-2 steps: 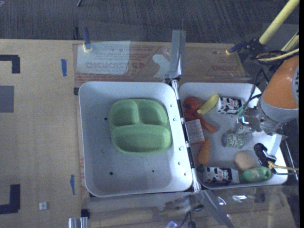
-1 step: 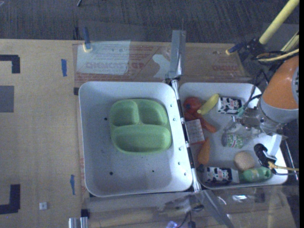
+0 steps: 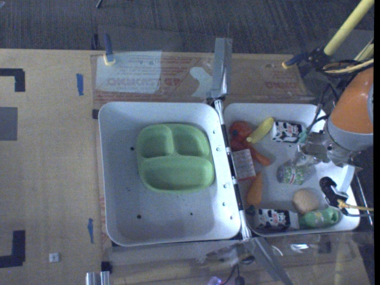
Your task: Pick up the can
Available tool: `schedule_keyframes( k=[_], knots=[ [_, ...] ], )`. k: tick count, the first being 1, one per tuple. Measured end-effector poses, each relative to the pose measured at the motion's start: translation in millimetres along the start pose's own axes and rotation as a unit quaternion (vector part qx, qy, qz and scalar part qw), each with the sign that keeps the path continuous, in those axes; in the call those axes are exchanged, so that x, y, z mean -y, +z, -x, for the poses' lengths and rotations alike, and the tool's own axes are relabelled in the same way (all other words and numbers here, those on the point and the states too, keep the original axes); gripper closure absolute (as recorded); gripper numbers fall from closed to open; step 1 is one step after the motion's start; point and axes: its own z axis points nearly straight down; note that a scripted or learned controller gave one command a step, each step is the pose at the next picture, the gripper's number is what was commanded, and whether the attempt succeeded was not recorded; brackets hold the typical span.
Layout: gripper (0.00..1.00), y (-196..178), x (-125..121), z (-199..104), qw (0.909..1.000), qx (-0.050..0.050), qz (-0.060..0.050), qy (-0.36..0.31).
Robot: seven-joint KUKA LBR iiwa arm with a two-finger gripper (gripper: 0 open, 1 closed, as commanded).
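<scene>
A silvery can (image 3: pixel 293 173) with a greenish label stands in the middle of the right bin (image 3: pixel 270 113). My gripper (image 3: pixel 307 151) hangs just above and to the right of the can, at its upper rim. The grey wrist and the orange band (image 3: pixel 353 108) come in from the right and hide part of the bin's right wall. I cannot tell whether the gripper touches the can.
Around the can lie a banana (image 3: pixel 260 129), a red object (image 3: pixel 240 133), a cow-patterned carton (image 3: pixel 287 131), a carrot (image 3: pixel 255 189), a beige lump (image 3: pixel 306 199), a green bottle (image 3: pixel 320 218) and a second cow-patterned carton (image 3: pixel 273 219). The left bin (image 3: pixel 119 218) holds a green divided plate (image 3: pixel 175 157).
</scene>
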Motion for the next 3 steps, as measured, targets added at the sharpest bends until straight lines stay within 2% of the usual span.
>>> schedule_keyframes(
  k=[1,2,3],
  knots=[
    [0.00,0,0,0,1.0000,0.000,0.000,0.000],
    [1.00,-10,-1,0,1.0000,0.000,0.001,0.000],
    [1.00,11,-24,25,0.9979,0.001,-0.001,-0.064]
  ],
)
